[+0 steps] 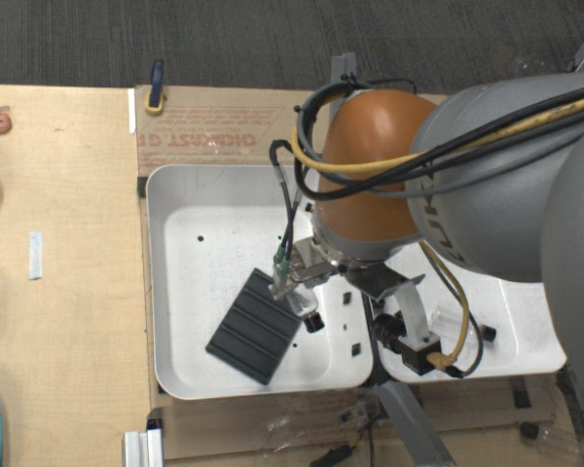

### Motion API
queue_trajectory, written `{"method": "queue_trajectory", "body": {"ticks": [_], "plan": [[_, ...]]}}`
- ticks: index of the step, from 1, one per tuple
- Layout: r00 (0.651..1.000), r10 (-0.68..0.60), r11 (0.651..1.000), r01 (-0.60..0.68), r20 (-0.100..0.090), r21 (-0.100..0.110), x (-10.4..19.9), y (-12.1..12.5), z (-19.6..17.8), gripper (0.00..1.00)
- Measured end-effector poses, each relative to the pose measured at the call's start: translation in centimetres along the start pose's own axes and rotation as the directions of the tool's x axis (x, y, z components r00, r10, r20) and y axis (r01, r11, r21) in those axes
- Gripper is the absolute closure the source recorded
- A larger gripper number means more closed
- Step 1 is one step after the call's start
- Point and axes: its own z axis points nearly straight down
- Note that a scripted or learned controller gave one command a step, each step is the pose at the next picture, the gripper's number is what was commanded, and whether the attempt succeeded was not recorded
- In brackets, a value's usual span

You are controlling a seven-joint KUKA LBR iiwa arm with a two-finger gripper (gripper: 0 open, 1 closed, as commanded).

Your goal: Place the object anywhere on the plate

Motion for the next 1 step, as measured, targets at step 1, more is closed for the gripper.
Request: {"method": "queue_trajectory", "body": {"ticks": [1], "plan": [[0.996, -0.085, 0.996, 0.085, 0.001, -0.001, 0.31, 0.15, -8.62, 1.0]]}}
